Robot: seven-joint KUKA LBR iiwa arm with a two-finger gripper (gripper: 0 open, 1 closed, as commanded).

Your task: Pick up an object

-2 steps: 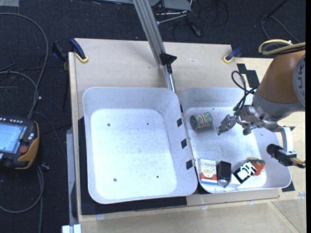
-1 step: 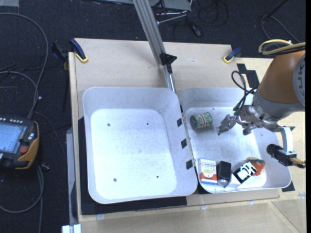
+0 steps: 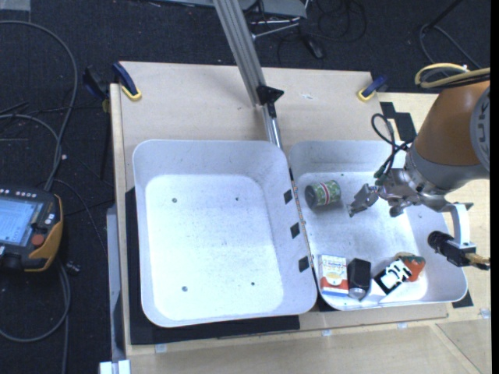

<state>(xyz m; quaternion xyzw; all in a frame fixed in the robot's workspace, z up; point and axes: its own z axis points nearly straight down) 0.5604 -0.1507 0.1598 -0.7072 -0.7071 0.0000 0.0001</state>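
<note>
Gripper (image 3: 363,201) above white bin (image 3: 366,156), wooden bench (image 3: 195,104)

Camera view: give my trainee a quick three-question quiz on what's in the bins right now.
1. True or false: the green can lies on its side in the right bin.
2. What lies closest to the tool: A) green can, B) small carton, C) black-and-white box?
3. Fill in: the carton, the box and a black object sit along the right bin's ____ edge.

Key: 1 true; 2 A; 3 near (bottom).
</note>
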